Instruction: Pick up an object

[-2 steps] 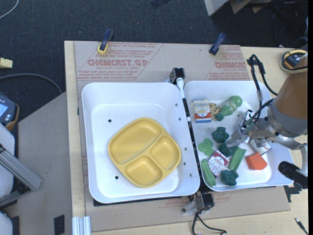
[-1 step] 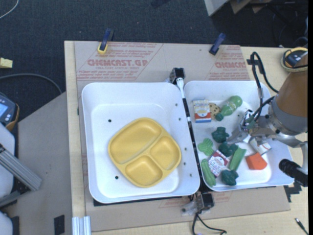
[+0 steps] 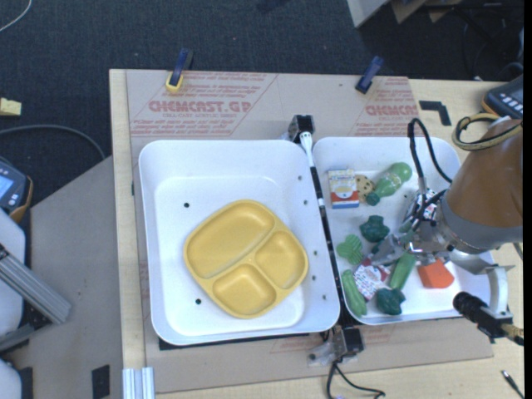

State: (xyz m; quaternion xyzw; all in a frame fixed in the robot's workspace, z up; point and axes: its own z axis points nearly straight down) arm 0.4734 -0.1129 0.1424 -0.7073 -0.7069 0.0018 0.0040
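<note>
The tool hangs low in the right white bin among small green toy vegetables; cannot tell its state. A yellow divided plastic tray lies in the left white bin.

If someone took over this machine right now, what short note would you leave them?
Hand: low in the right bin, among the toy food; whether it has anything is unclear.
Things: green pieces, an orange block and a small carton crowd the right bin. The yellow divided tray lies in the left bin.
Done: nothing visibly lifted.
Left: grasp one item and raise it.
</note>
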